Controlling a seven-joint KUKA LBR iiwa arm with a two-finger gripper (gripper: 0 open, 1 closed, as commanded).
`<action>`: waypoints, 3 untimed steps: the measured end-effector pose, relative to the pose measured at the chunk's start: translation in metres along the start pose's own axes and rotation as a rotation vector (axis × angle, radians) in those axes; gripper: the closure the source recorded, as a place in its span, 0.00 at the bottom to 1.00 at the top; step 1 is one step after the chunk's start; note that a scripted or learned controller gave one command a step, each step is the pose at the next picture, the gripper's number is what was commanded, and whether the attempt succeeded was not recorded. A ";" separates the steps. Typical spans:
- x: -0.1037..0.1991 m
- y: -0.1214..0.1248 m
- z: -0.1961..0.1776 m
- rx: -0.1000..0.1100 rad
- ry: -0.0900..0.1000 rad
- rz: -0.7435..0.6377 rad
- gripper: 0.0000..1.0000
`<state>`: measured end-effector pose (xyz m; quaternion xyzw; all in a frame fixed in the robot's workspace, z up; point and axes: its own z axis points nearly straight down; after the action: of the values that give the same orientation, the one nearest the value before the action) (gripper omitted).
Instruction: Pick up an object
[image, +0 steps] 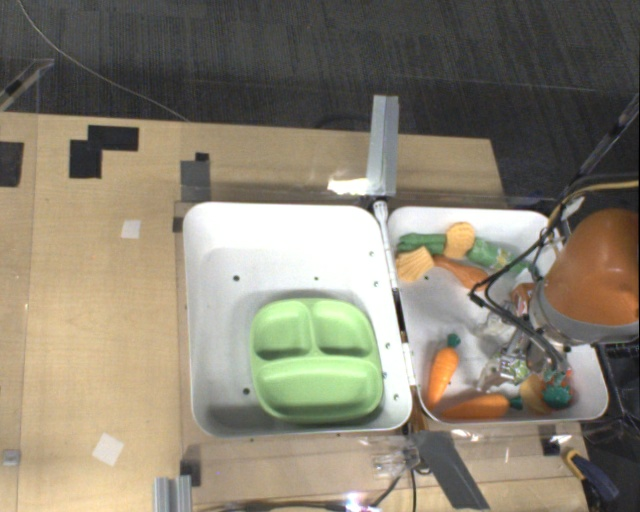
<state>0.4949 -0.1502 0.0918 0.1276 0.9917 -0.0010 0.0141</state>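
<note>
The arm (600, 275) reached in from the right, its orange band bulking over the right bin (415, 395), and its jaws (508, 362) hung low among the toy food at that bin's near right part. Cables and metal crowded them, so I cannot tell whether they stood apart or together, and nothing showed plainly between them.

Just to the left of the jaws lay a small carrot (441, 370), its green top pointing up and away toward the far wall and its orange tip toward the near wall, nearly upright in the view with a slight lean. Below the jaws, along the near wall, a second, longer carrot (476, 407) lay almost level, its long axis running left to right. A green-and-yellow piece (552, 393) sat close at the right of the jaws (too tangled with the others to name). Farther back were a corn-like yellow piece (459, 238), a green vegetable (421, 243) and a tan wedge (414, 265).

The left bin (215, 300) held a light green divided tray (316, 360), well apart from the jaws. Both bins sat side by side on a pale wooden table (90, 340), with dark carpeted floor (250, 60) beyond it.
</note>
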 end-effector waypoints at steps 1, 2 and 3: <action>0.016 0.059 0.000 -0.002 0.004 -0.075 0.00; 0.011 0.061 -0.014 -0.003 -0.014 -0.079 1.00; 0.010 0.049 -0.072 -0.003 0.016 -0.376 1.00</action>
<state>0.4958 -0.1002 0.1638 -0.0599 0.9982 -0.0010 0.0060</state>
